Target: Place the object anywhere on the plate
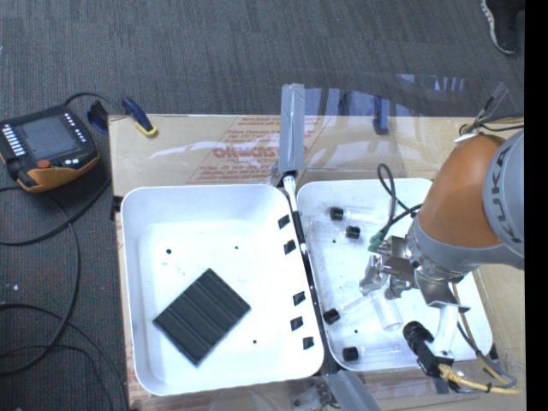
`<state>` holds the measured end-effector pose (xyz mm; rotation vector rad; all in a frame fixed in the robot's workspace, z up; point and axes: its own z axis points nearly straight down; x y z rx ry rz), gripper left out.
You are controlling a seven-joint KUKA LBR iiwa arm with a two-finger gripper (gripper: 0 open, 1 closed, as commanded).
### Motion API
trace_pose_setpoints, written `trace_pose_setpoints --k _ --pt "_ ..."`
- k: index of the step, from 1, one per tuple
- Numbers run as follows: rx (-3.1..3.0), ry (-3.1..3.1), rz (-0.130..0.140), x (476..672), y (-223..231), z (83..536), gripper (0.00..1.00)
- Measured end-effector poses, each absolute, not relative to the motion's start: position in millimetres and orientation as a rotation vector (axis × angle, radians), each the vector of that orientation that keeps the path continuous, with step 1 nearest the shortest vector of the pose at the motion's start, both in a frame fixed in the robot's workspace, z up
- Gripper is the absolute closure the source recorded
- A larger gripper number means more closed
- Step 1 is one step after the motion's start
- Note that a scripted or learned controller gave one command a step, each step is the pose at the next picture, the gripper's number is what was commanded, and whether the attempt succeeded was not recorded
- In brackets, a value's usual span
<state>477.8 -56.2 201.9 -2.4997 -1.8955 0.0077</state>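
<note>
Far left of my gripper (381, 277), on the dark carpet: one teach pendant (47, 145) with a grey screen; nothing on the screen can be read. Nearer, on the bench's far edge: one blue-and-yellow clamp (137, 116). One cardboard sheet (248, 152) carries red print, too blurred to read.

Left bin (141, 221), well to my gripper's left: one plate (202, 315), dark, square and ribbed, lying flat and turned cornerwise, with nothing on it. Three small dark specks dot the bin floor around it. Five black tabs (299, 298) run down the wall between the bins, and one grey post (292, 135) stands beyond that wall.

Right bin (318, 197), beneath my gripper: four small black caps (336, 213), two beyond and left of the gripper, two nearer the camera and left of it. One clear tube (390, 313) lies just on the camera side of the gripper, well apart from the plate; I cannot tell whether they touch. Whether my gripper is open or closed cannot be told.

Right of the gripper: my one orange band (462, 195) and grey casing, whose dark lettering is cut off by the frame edge.
</note>
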Motion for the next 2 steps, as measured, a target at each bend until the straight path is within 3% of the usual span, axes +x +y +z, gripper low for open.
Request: trace_pose_setpoints --k 1,2 --pt "-2.384 -2.041 0.006 532.9 65.6 245.6 1.00" --pt "-2.294 -2.144 0.009 572.5 158.4 267.6 1.00"
